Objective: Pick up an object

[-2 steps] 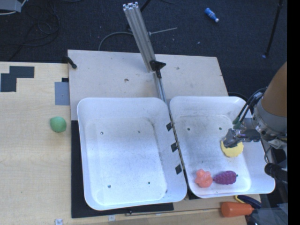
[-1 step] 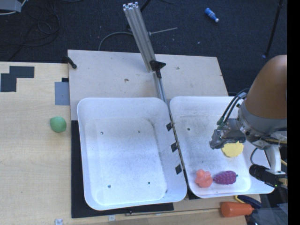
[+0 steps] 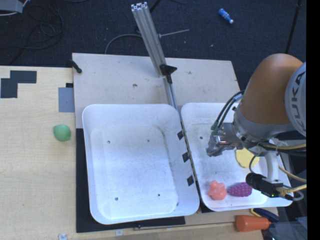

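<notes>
A green ball (image 3: 62,132) lay on the pale wooden board (image 3: 30,159) left of the bins, well apart from them. Grey and dark rectangular patches (image 3: 65,99) marked the board's upper part. An aluminium extrusion bar (image 3: 150,36) ran at a slant from the dark floor down toward the gap between the bins, with a black bracket (image 3: 167,70) on it. Three small black clips (image 3: 186,157) sat along the edge where the bins met. A blue item (image 3: 225,16) lay on the dark floor at top, near black cables (image 3: 45,14). An orange item (image 3: 251,222) lay at the bench's front edge, just below the right bin. A black mat (image 3: 82,219) showed under the left bin.
</notes>
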`<state>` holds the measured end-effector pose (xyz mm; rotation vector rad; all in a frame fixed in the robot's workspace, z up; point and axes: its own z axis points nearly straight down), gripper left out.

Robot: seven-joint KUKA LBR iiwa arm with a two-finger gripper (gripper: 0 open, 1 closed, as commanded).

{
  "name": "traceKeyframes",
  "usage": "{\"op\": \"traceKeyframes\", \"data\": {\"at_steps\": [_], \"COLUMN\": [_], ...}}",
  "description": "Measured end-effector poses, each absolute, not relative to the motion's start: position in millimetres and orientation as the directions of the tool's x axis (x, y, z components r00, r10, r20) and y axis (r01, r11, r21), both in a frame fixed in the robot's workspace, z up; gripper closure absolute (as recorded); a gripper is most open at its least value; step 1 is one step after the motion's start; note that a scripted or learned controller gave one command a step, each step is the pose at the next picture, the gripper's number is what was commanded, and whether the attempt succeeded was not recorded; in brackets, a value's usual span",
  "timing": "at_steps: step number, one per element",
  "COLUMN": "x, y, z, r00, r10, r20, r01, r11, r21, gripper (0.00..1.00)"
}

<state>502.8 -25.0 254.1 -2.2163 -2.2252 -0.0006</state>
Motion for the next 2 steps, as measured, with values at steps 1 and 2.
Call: {"op": "traceKeyframes", "data": {"at_steps": [1, 2], "x": [520.3, 525.5], "y": [27.2, 80.1], "z": [251.0, 234.0], "r00": [-0.004, -0.003], "r10": [1.000, 1.000], "r20": [0.000, 0.000], "r01": [1.000, 1.000], "r11": [0.004, 0.003], "r21": [-0.001, -0.002], "gripper": [1.00, 1.00]}}
